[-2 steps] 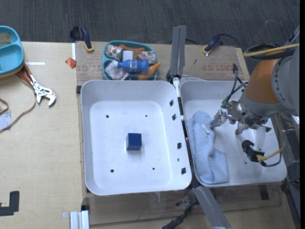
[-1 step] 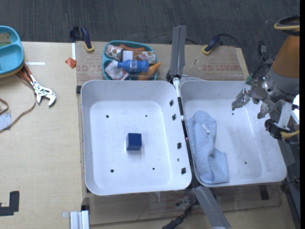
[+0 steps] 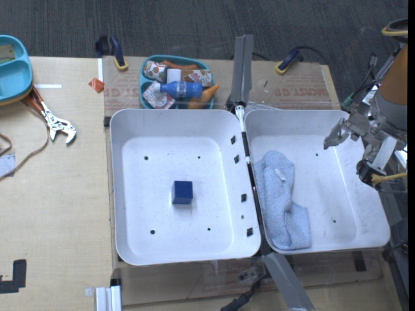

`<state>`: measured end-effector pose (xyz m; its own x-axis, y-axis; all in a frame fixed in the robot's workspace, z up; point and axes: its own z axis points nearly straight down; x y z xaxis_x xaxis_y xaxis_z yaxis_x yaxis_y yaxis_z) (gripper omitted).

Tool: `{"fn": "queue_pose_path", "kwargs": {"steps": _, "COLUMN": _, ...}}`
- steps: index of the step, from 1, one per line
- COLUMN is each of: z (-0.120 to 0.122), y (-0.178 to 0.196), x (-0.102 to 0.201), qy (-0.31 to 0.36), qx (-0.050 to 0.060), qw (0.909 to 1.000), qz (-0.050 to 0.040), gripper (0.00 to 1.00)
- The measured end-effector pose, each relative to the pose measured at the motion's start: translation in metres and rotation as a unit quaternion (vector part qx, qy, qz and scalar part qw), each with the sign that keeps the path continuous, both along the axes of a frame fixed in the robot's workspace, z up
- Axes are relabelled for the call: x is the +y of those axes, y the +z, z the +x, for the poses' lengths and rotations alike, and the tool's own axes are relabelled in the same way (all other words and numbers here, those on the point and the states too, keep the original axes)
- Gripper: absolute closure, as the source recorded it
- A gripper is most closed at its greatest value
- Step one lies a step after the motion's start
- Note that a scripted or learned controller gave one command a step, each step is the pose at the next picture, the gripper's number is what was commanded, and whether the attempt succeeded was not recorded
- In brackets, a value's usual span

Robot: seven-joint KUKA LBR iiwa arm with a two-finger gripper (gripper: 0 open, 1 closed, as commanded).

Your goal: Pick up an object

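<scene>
Small blue cube, upright

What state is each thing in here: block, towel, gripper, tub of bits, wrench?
Blue block: resting flat in the left bin, untouched.
Towel: crumpled in the right bin.
Gripper: over the right bin's far edge, holding nothing visible.
Tub: full of small items.
Wrench: lying on the bench.
</scene>
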<state>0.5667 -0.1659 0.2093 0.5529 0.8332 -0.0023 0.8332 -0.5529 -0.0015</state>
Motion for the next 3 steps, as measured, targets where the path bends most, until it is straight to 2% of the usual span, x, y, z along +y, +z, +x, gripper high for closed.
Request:
{"fn": "queue_pose_path", "kwargs": {"steps": 1, "z": -0.0024, "y": -0.0995, "x": 0.0516, "qy": -0.04, "qx": 0.001, "qw": 0.9992, "qz": 0.0006, "gripper": 0.0}}
{"fn": "queue_pose_path", "kwargs": {"steps": 2, "z": -0.0029, "y": -0.0909, "x": 0.0507, "qy": -0.039, "qx": 0.002, "qw": 0.9992, "qz": 0.0004, "gripper": 1.0}}
{"fn": "queue_pose_path", "kwargs": {"steps": 3, "z": -0.003, "y": -0.0909, "x": 0.0507, "qy": -0.039, "qx": 0.002, "qw": 0.9992, "qz": 0.0004, "gripper": 0.0}}
